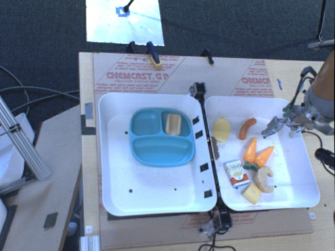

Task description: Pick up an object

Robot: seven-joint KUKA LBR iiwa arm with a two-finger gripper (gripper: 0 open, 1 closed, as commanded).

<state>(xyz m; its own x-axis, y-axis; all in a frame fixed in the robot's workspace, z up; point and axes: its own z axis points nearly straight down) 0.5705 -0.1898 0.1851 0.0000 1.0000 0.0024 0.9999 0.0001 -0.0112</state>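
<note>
Several toys lie in the right bin point(293, 200); gripper point(280, 127), spread and empty, hovers near the sausage point(247, 128), needing descent.

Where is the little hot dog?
The little hot dog lies in the right bin, near its back, between the yellow piece and the gripper, just above the two carrots.
</note>
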